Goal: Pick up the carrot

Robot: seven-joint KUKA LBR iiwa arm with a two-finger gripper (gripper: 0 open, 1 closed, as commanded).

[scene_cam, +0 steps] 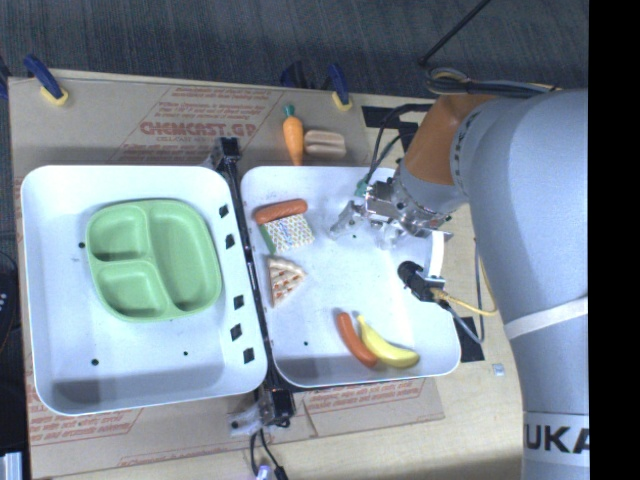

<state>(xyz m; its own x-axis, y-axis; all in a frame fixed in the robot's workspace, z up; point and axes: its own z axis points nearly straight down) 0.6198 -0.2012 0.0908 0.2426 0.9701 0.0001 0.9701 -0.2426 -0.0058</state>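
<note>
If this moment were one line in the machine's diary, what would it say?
goal: small orange carrot, lying outside bins on cardboard | gripper: over right white bin, apart from carrot | status: not picked

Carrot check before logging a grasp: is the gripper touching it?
Apart. The camera view shows the carrot outside the right bin, while the gripper is inside it.
</note>
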